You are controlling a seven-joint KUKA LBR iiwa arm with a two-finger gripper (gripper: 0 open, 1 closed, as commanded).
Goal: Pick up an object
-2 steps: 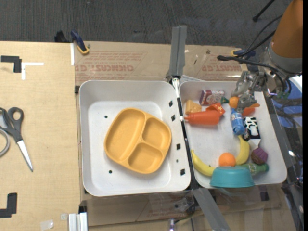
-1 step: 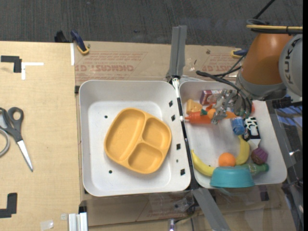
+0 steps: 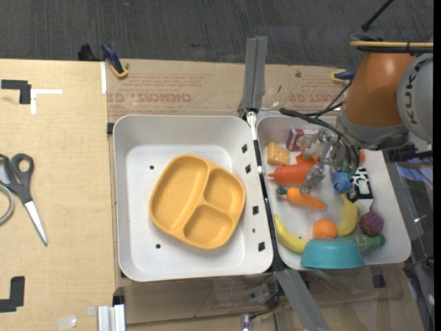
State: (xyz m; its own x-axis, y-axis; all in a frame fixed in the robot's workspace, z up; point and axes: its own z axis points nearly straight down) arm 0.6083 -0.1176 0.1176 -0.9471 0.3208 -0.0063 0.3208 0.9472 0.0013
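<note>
The right bin (image 3: 393, 205) holds several toy foods: a yellow cheese wedge (image 3: 278, 155), a red-orange pepper (image 3: 289, 174), an orange carrot (image 3: 304, 198), a banana (image 3: 287, 234), an orange ball (image 3: 325, 229), a second banana (image 3: 348, 216), a purple piece (image 3: 371, 221), a green piece (image 3: 364, 241), a blue piece (image 3: 341, 182) and a teal bowl (image 3: 332, 255). My gripper (image 3: 319, 163) hangs low over the bin's middle, just right of the pepper, above the carrot. Nothing shows between its fingers.
The left bin (image 3: 131, 205) holds a yellow three-part plate (image 3: 198, 201). A small pink-and-white carton (image 3: 300, 138) and a black-and-white box (image 3: 360, 183) lie in the right bin. Scissors (image 3: 25, 188) rest on the bench at far left.
</note>
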